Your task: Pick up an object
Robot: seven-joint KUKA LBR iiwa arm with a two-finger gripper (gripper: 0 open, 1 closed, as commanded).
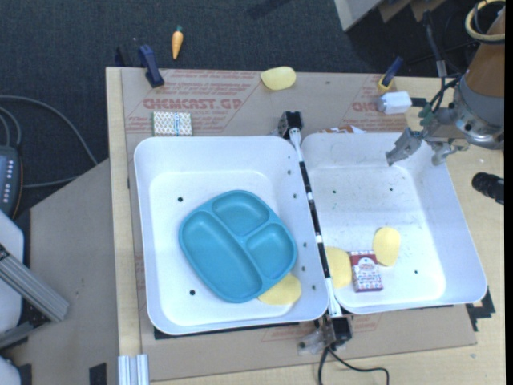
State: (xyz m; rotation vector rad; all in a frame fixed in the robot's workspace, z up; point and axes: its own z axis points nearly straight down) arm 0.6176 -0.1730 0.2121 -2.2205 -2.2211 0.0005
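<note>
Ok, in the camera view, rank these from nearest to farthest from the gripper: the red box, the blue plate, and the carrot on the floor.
From the gripper, at the right bin's far right corner:
1. Red box, near edge of the right bin.
2. Blue plate, in the left bin.
3. Carrot, on the floor past the bench's far left.

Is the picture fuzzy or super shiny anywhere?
Camera view: mostly sharp, with soft, even light; the blue plate shows gentle sheen and no harsh glare; the end effector looks slightly blurred; the white bins are bright but keep their detail.
</note>
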